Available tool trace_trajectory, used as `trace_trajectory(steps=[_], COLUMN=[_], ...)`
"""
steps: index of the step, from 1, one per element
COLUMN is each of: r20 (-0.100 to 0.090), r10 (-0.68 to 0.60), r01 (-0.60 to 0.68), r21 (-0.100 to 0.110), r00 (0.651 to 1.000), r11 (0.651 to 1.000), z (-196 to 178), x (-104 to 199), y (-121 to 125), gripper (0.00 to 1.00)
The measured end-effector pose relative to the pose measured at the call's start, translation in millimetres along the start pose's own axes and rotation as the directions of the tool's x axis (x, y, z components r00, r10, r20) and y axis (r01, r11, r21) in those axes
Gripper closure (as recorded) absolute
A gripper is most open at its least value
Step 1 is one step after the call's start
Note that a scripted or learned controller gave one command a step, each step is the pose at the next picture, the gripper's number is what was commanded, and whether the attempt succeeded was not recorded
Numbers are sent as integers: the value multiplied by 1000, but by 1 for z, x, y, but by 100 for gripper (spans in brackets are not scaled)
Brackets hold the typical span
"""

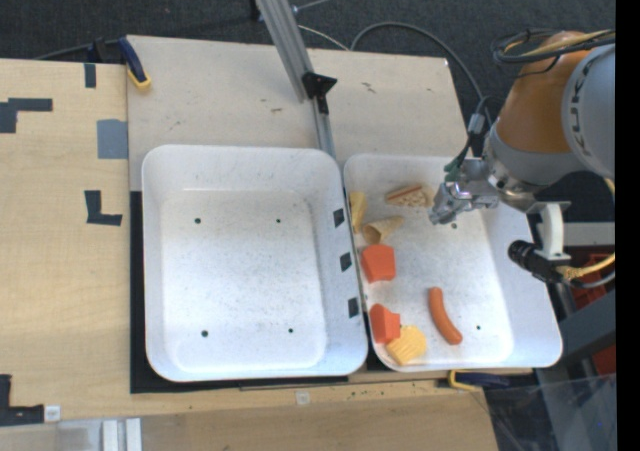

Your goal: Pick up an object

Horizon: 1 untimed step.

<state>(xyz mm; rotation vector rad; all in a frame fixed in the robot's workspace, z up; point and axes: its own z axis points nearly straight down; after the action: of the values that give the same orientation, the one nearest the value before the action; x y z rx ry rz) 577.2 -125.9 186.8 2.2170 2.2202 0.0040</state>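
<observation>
Hand [447, 211]: over the right bin [520, 339]; cannot tell its grip.
Right bin: sandwich wedge [407, 196] just beside hand; orange block [378, 263] and sausage [445, 315] farther off.
Left bin [240, 164]: well apart from hand.

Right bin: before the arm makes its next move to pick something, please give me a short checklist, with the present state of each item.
1. Objects to pick lie in the right bin: ok. A sandwich piece, an orange block and a sausage are there.
2. Gripper is over the right bin: ok, near its upper part.
3. Nearest target: ok, the sandwich piece lies just left of the gripper.
4. Object between the fingers: not ok, none seen.
5. Fingers open enough: cannot tell.
6. Sausage has free space around it: ok, it lies apart from the other pieces.
</observation>
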Motion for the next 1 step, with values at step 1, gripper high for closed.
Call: trace_trajectory(steps=[1], r20=[0], r10=[0], r01=[0], r21=[1], r00=[1000], r11=[1000], z=[-44], x=[2], y=[-5], gripper=[100])
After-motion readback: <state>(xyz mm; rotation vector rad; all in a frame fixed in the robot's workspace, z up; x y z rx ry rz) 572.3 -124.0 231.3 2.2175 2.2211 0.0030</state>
